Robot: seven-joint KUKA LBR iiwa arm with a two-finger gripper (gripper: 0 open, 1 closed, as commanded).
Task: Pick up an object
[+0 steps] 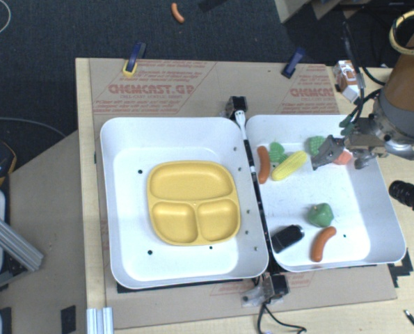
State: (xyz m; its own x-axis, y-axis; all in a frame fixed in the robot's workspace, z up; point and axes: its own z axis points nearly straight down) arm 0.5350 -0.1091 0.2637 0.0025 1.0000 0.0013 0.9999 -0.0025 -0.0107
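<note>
The right bin (373, 214) holds several toy foods. My gripper (344, 159) hangs low over its far right part, fingers spread apart and open. A small orange-red piece (343, 157) lies between the two dark fingers (324, 156), and I cannot tell whether they touch it. Just left of the gripper sit a green leafy piece (316, 145) and a yellow corn cob (289, 165). An orange sausage (263, 163) and a green piece (277, 150) lie by the bin's left wall. Nearer the front are a green pepper (321, 214), a second sausage (323, 243) and a black object (287, 237).
The left bin (123, 186) holds a yellow divided plate (193, 202). A black clamp (236, 107) sits at the far end of the seam between the bins. The arm's orange band (408, 82) rises at the right edge. A dark part (408, 193) juts in over the right rim.
</note>
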